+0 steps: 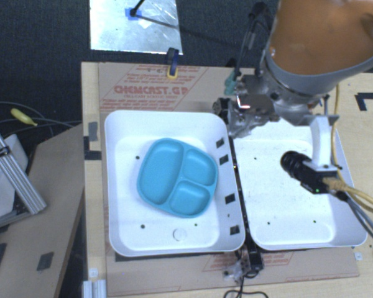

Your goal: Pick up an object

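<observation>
Brown bench (pixel 149 85), perhaps cardboard; dark floor (pixel 31 48).

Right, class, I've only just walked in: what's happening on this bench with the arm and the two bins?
A grey robot arm reaches in from the right, its hand low at the far edge where the two white bins meet. A blue divided plate lies flat in the left bin, apart from the hand. The right bin has a small black camera unit hanging over it. Nothing has been picked up yet.
</observation>
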Robot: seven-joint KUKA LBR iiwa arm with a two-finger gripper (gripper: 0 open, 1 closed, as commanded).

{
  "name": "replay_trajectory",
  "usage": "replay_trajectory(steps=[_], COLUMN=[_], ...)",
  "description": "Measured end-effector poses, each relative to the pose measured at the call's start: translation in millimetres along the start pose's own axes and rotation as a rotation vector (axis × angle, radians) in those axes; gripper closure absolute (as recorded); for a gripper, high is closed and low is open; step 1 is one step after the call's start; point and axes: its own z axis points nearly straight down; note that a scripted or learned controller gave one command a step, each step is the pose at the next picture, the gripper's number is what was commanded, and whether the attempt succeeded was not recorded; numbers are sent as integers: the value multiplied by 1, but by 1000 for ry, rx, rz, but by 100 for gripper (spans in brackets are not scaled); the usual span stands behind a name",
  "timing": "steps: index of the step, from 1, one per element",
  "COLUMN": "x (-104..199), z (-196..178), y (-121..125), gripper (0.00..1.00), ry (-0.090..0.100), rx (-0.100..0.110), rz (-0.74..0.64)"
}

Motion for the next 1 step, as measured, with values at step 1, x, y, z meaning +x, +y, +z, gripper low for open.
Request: replay_trajectory(steps=[1], x=[-47], z=[16], y=[0], gripper=[100], ry=[-3], rx=[4], rz=[13])
